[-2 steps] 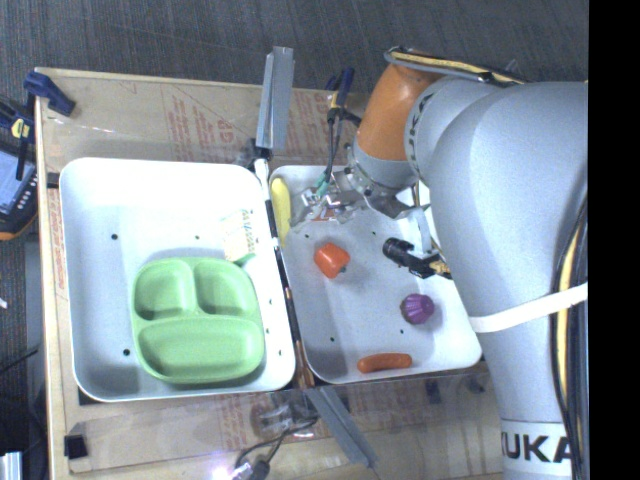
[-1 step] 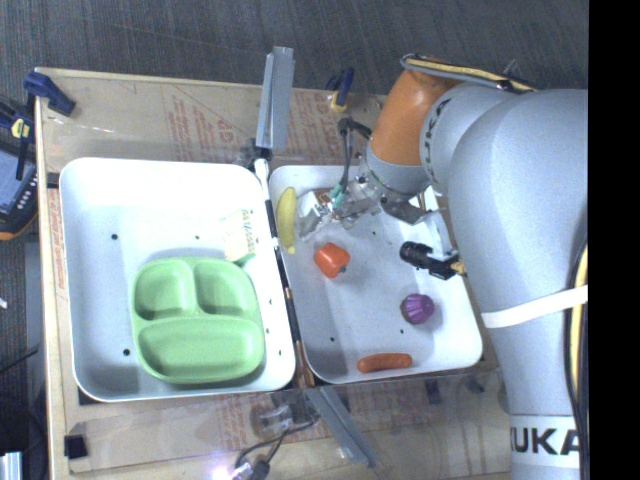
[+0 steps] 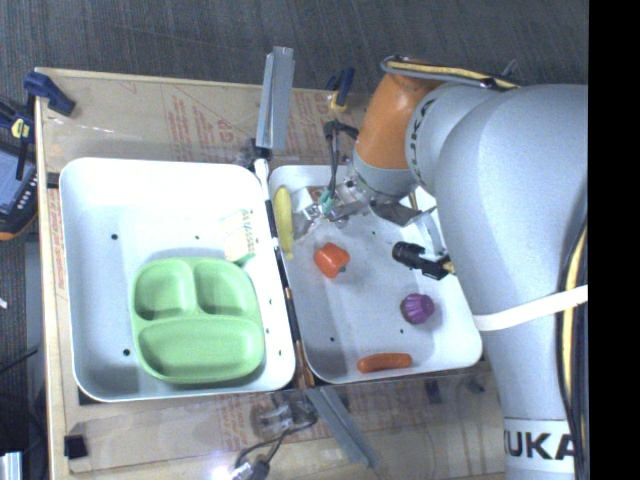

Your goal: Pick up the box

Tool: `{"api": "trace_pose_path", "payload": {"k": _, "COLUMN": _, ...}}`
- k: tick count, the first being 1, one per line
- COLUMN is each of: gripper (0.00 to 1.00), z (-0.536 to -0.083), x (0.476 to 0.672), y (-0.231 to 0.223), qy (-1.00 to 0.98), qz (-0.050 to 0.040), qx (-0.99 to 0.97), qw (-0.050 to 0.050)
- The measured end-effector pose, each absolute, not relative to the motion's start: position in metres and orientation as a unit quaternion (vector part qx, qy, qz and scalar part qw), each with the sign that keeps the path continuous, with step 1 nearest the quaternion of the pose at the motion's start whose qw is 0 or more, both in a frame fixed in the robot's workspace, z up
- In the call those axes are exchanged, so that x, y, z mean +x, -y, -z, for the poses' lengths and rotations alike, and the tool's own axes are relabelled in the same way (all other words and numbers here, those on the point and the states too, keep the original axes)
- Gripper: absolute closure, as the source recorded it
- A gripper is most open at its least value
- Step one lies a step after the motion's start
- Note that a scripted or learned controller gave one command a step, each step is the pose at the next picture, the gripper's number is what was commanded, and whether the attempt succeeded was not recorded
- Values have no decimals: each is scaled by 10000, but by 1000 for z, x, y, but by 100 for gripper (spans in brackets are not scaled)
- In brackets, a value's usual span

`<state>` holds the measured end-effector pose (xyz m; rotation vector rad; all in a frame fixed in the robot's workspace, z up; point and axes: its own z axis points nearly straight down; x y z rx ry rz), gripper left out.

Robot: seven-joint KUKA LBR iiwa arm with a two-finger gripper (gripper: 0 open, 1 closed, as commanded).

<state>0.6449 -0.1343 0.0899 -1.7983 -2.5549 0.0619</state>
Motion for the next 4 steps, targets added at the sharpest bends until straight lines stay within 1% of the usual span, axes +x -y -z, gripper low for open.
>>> {"api": "trace_pose_path", "payload": {"k": 1, "gripper": 100, "z": -99, "x": 647, "y": 129, "qy": 8197, "qz": -150, "qx": -5726, "qw": 83}}
{"api": "trace_pose_path", "payload": {"k": 2, "gripper": 100, "z": -204, "x": 654, "y": 122, "qy": 8193, "qz": 14, "qx": -5733, "qw": -4}}
{"api": "trace_pose_path", "payload": {"k": 3, "gripper": 0, "z": -203, "x": 654, "y": 122, "qy": 8194, "qz": 13, "qx": -5732, "qw": 2}}
{"api": "trace_pose_path", "payload": {"k": 4, "gripper": 0, "z": -91, "x": 627, "y": 211, "qy": 7966, "qz": -8, "qx": -6045, "qw": 13}}
